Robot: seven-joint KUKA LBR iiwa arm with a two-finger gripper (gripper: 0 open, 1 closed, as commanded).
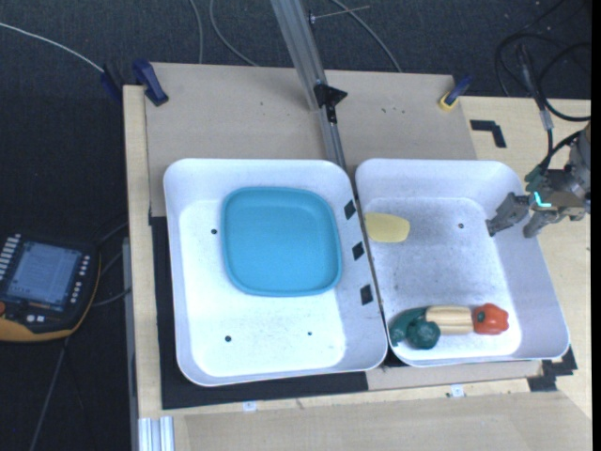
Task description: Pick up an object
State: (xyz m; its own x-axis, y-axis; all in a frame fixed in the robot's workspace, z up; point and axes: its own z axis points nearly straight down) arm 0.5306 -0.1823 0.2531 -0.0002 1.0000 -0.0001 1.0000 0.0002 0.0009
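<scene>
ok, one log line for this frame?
gripper: open, holding nothing, over right white bin's right rim | pale yellow soft piece: far-left of that bin | square blue plastic plate: left bin

No text, label, brand or number can be read anywhere in this view. The handheld control pendant (pixel 39 285) lying on the floor to the left of the bench has a lit screen, but its contents are too small and blurred to make out. The black marks along the divider between the two white bins (pixel 358 249) are plain patches with no lettering. The black angled marks on the bench top (pixel 488 132) near its far right corner carry no writing either.
</scene>
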